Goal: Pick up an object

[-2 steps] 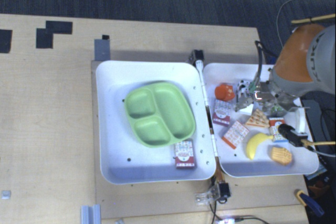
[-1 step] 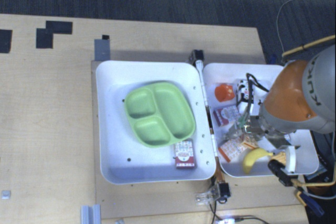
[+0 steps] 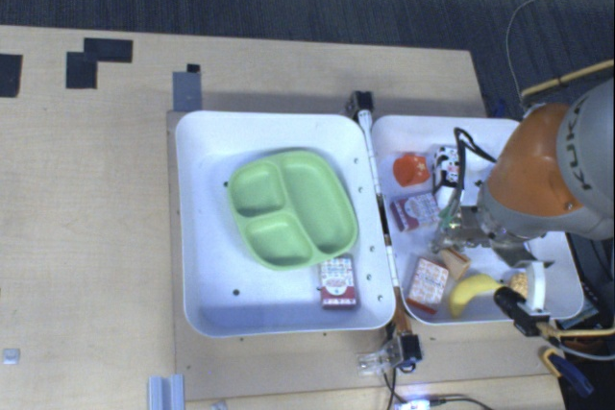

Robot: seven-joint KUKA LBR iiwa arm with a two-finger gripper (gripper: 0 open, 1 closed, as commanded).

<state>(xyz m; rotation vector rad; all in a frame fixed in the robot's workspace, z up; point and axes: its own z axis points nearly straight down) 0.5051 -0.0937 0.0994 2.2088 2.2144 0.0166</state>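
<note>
From my remote station I see the arm (image 3: 577, 149) as a sequence of rounded grey housings. The outermost grey shell, at the right margin, carries part of a dark printed letter or logo, cropped by the picture edge. Adjoining it is a bulbous orange band (image 3: 534, 170), glossy, with a soft highlight on its upper curve. Below the band I note a shorter grey wrist section (image 3: 509, 224) with a darker seam. A thin black cable (image 3: 468, 145) loops out from the wrist on its left side. The gripper (image 3: 450, 228) appears as a small dark metallic assembly; its finer details are too blurred for me to resolve.
</note>
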